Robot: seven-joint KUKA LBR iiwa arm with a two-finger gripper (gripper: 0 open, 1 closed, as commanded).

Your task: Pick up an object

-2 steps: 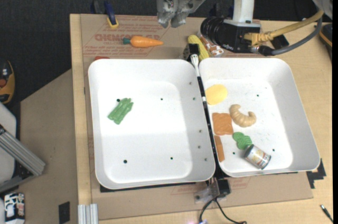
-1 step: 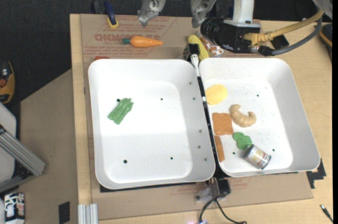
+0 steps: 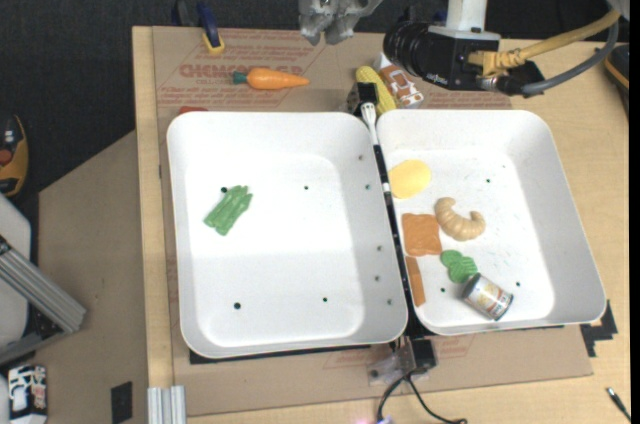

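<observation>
Object candidates, left to right: I see a green bean pod (image 3: 229,209) alone in the left bin (image 3: 190,297), its long axis slanting up to the right, then an orange carrot (image 3: 272,79) on the brown surface (image 3: 150,72) above that bin, lying sideways, and in the right bin (image 3: 575,242) a yellow disc (image 3: 410,178), a croissant (image 3: 460,219) and a small can (image 3: 486,296). My pincer (image 3: 330,17) hangs high at the top, nothing between its fingers, though I can't tell whether they're spread; the carrot lies nearest, just down-left. Red lettering on the board reads roughly "CHEM…", mostly too faint to read.
</observation>
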